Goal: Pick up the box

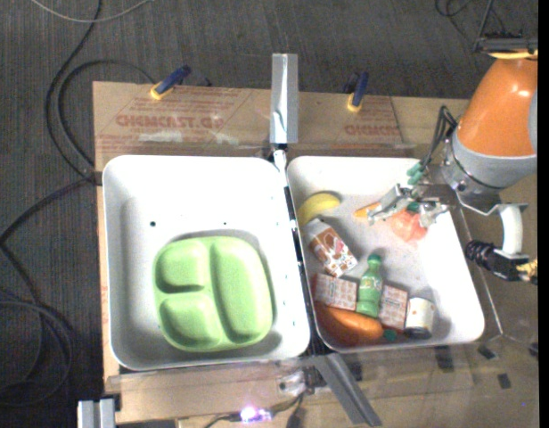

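Orange-banded arm's hand (415, 200) partly hides a reddish item (406, 226).

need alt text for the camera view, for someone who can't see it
Seen from above, the grey and orange arm's gripper hovers at the back of the right bin, which holds small boxes, a green bottle and toy food. The left bin holds a green divided tray.

1. I read this as a robotics lab: cardboard-topped bench (212, 119) held by clamps (170, 80).
2. Loose cables (65, 69) trail over grey carpet (43, 266).
3. Two white bins (132, 181) sit below my arm (497, 123).
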